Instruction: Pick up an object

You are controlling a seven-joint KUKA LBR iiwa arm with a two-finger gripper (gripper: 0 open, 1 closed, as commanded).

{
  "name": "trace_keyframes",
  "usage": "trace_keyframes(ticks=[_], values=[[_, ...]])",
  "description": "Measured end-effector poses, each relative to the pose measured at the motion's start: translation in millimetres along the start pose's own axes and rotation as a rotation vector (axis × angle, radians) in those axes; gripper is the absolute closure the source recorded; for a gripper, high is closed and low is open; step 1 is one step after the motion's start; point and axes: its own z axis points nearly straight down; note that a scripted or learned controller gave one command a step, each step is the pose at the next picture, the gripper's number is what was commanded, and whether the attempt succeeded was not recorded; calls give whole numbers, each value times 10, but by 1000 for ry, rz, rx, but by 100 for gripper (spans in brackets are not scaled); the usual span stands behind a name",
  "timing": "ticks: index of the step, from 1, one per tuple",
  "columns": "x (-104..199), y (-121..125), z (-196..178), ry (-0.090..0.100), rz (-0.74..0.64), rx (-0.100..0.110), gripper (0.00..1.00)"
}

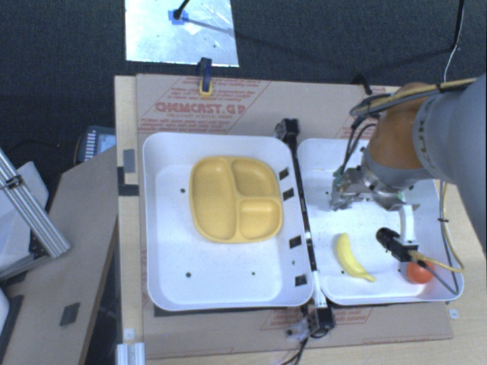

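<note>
From your overhead camera, the claw (344, 195) hangs over the right bin (319, 166); you cannot tell its state. The banana (352, 258) lies at five o'clock of it, apart. A yellow divided plate (234, 199) (upright) sits in the left bin (163, 204).

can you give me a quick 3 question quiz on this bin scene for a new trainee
1. True or false: the yellow divided plate lies in the left bin.
2. Which thing lies nearest the banana in the right bin? A. blue clamp B. orange ball C. silver sheet
3. Fill in: the arm hangs over the ____ bin.

Key: 1 true; 2 B; 3 right.
</note>
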Motion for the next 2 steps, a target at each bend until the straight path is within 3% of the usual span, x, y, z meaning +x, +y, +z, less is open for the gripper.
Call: trace_keyframes(ticks=[2], values=[[72,27,-1201,0,-6,-5,100]])
